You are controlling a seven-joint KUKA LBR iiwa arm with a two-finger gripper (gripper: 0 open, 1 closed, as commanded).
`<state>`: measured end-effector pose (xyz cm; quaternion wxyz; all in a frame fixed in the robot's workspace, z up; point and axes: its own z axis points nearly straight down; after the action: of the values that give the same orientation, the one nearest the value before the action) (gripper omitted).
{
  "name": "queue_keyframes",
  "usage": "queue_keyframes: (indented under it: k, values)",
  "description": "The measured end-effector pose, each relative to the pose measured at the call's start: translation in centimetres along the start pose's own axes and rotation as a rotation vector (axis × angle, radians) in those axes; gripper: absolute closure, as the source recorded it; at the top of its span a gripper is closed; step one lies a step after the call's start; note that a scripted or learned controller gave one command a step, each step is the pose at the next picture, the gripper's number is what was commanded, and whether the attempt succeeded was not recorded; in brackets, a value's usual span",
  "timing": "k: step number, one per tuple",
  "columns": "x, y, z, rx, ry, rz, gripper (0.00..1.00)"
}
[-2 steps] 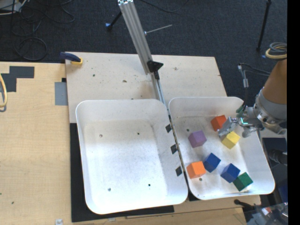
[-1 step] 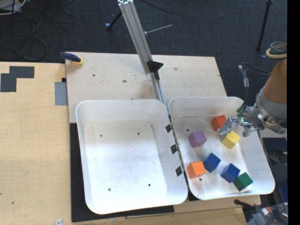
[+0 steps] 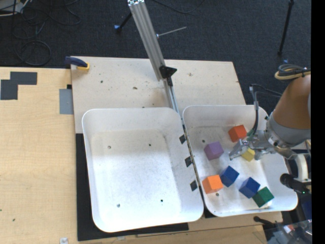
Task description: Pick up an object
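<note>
From the overhead camera I see the two white bins side by side on the bench. The left bin (image 3: 132, 172) holds no blocks that I can make out, just specks on its floor. The right bin (image 3: 203, 118) carries all the objects.

Contents of the right bin, as observed: an orange block (image 3: 237, 133) toward the far side; a purple block (image 3: 214, 150) left of centre; a yellow block (image 3: 248, 154) near the middle; a second orange block (image 3: 213, 183) by the dividing edge, just beside a blue block (image 3: 229, 176); a second blue block (image 3: 249, 186) touching or nearly touching a green block (image 3: 263, 196) at the near right corner.

The arm (image 3: 292, 111) enters from the right, its orange band above the grey wrist. The gripper (image 3: 244, 150) sits low over the bin, directly at the yellow block, between the far orange block and the purple one. I cannot tell whether it is released or clenched, nor whether the yellow block sits within its grasp; the metal parts overlap the block.

An aluminium post (image 3: 150, 39) rises slantwise behind the bins.
</note>
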<state>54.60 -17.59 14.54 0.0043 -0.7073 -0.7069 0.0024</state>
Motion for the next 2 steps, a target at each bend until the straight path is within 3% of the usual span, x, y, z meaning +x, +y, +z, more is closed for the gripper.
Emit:
queue_keyframes:
  k: [1,2]
  values:
    - [0.1,0.0,5.3,-0.004,-0.001,0.0,0.0]
    - [-0.1,-0.1,4.1,-0.005,-0.001,0.007,1.0]
